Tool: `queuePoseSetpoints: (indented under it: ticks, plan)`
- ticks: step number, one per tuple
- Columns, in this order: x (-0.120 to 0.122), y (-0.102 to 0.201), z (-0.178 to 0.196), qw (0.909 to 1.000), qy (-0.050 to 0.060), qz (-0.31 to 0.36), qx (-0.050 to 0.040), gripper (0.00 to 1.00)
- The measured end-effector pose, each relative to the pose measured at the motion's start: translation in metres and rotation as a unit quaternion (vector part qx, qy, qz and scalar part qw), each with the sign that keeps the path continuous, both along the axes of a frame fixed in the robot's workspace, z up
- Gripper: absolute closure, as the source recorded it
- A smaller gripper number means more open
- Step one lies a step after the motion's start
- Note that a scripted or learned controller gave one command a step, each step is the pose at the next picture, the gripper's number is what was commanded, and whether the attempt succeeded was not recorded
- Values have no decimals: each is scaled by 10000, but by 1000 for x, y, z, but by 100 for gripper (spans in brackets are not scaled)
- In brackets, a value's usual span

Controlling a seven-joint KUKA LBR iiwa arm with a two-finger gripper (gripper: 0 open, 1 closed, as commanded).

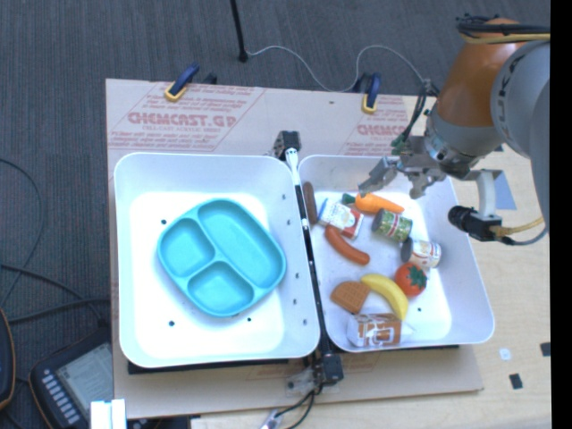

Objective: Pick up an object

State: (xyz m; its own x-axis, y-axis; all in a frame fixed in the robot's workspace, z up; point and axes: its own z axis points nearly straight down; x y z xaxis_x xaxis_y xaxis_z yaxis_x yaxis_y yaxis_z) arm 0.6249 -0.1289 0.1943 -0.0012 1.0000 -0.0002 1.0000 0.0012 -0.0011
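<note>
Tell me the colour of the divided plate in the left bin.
The divided plate is light blue, clear in the camera view.

bench (179, 119) topped with brown board printed CHEMCAST, held by two clamps at the far edge (181, 82) (370, 93); two white bins sit on it side by side, touching: left bin (134, 231), right bin (469, 284)

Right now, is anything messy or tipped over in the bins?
Nothing looks broken or spilled. The play food in the right bin is just jumbled: the green can lies on its side beside the carrot. The blue plate sits flat in the left bin.
</note>
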Motion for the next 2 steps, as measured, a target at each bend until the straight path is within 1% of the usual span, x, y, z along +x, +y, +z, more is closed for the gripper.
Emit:
queuePoseSetpoints:
  ticks: [1,2]
  plan:
    - [14,18,-95,10000,-55,-6,-9,0]
    - [15,20,-84,10000,-70,-1,1,100]
